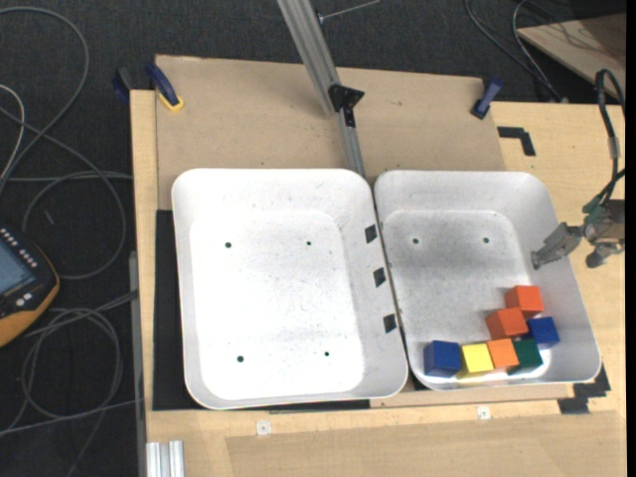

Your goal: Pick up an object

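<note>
My pincer hangs at the right rim of the right bin, fingers spread and gripping nothing. It sits far of the blocks, which crowd that bin's near right corner: orange blocks, a blue block, a yellow block. The packing suggests the topmost orange block is my easiest target.

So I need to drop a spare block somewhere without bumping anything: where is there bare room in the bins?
The left bin has a bare floor from wall to wall. In the right bin, the far half and the side by the divider are free. The near right corner is crowded with blocks, and the gripper hangs over the right rim.
</note>
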